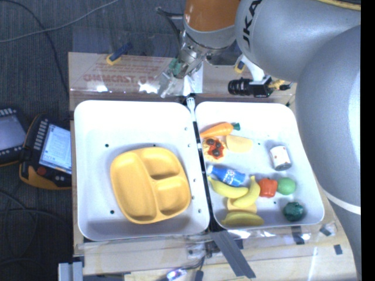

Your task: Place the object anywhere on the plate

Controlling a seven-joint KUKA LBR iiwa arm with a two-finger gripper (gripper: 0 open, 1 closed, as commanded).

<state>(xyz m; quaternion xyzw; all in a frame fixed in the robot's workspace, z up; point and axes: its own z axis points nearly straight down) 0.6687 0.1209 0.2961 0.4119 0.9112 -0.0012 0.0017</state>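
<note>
Camera view: gripper (171,82) sits above the far edge of the bins, over the cardboard (117,72) behind them, near the seam between the two. Can't tell if it's released or clenched; nothing visible in it.

Left bin (88,157) carries the yellow plate (151,183), three compartments, sitting roughly centre and rotated a little. White floor shows all round the plate, widest on the far and left sides; its right rim runs close to the divider wall.

Right bin (302,157) is crowded. Carrot (216,129) lies near the far-left corner, long axis roughly left-right, green end pointing right. Just beside it a pale yellow piece (239,143) and a red-and-dark item (215,148), probably a toy food but too small to say. White can (280,156) is on its side toward the right wall. Blue bottle (229,176) lies tilted across the bananas (241,195), which curve along the near-left part. Red pepper (267,187), green ball (286,185) and dark green item (293,210) cluster near-right. Open floor in this bin is mostly the far-right corner.
</note>
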